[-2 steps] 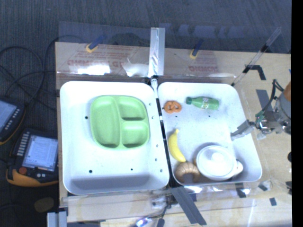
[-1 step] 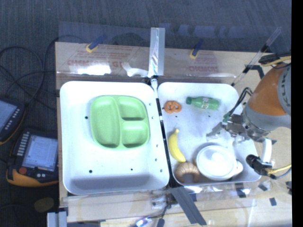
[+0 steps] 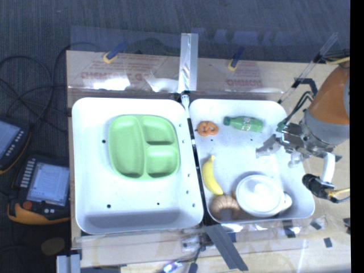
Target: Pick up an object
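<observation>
Five things crowd the right bin [image 3: 296, 209]: bottle [image 3: 243, 123], pretzel [image 3: 207, 128], banana [image 3: 211, 176], bread [image 3: 223, 206], bowl [image 3: 260, 194]. Gripper [image 3: 280, 147] hovers near the bottle; grip state unclear. The round bottle may roll from a slanted pinch.

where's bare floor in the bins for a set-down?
Left bin: bare strip around the green divided tray, widest along its near side. Right bin: open patch between green bottle, banana and white lidded pot. Crowded near edge: pot, banana, brown roll.
</observation>
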Controlling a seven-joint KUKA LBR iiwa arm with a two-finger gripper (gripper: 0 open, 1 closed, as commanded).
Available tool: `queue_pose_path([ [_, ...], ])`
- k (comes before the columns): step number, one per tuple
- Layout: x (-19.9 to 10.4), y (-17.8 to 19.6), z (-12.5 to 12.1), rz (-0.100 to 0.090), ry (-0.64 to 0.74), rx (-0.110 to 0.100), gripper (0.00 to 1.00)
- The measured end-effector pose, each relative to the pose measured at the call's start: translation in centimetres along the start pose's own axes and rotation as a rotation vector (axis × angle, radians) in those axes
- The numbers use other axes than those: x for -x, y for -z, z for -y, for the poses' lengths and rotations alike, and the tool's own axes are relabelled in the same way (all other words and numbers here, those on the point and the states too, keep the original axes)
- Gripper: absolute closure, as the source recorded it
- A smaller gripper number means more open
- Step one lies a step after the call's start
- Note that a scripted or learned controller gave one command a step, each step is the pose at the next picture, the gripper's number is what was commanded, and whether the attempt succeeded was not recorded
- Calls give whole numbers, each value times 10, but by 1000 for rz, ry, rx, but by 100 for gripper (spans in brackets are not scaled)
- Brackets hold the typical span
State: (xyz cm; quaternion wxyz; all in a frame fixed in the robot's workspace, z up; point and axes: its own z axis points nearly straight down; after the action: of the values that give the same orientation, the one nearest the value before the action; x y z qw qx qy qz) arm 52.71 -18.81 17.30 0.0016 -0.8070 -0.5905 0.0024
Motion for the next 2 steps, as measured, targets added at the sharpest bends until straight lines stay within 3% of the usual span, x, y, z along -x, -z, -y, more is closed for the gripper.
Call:
queue_pose_path([
  [1, -60, -85, 33, -1, 52, 15, 0],
  [2, -122, 8, 4, 0, 441, 1, 0],
])
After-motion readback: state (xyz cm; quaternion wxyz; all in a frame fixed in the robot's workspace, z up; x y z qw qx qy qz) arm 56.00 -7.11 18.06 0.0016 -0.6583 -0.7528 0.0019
